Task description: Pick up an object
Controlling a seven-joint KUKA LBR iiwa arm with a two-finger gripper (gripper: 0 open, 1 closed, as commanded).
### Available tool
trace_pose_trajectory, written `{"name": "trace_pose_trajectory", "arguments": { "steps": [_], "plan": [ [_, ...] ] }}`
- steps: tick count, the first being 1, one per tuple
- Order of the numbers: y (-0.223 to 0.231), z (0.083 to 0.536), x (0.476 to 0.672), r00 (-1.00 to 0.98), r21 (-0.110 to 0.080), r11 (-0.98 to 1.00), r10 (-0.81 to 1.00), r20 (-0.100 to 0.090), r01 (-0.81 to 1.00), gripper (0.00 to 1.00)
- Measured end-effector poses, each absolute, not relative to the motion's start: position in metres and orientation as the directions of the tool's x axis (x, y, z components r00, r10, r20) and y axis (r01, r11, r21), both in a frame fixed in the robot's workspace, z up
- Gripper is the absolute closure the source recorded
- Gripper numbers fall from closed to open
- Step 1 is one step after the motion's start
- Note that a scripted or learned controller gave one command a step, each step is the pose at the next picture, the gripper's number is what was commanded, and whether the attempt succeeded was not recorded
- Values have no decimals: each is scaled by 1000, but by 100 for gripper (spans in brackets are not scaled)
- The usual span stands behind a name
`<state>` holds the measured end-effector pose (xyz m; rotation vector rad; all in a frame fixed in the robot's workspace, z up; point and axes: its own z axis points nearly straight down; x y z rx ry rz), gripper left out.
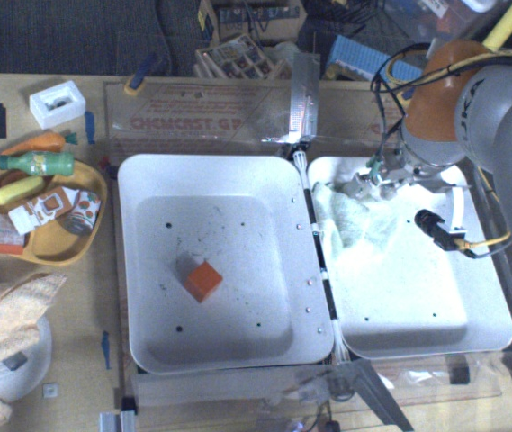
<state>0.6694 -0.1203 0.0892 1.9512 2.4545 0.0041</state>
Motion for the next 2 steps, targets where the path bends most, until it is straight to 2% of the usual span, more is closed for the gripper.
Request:
{"name": "trace_pose_trajectory", "arguments": {
  "steps": [1,2],
  "plan": [
    [-173,197,632,-40,4,40,999,-3,999,0],
    [-151,219,632,-165,6,165,986,-4,986,0]
  ]
}}
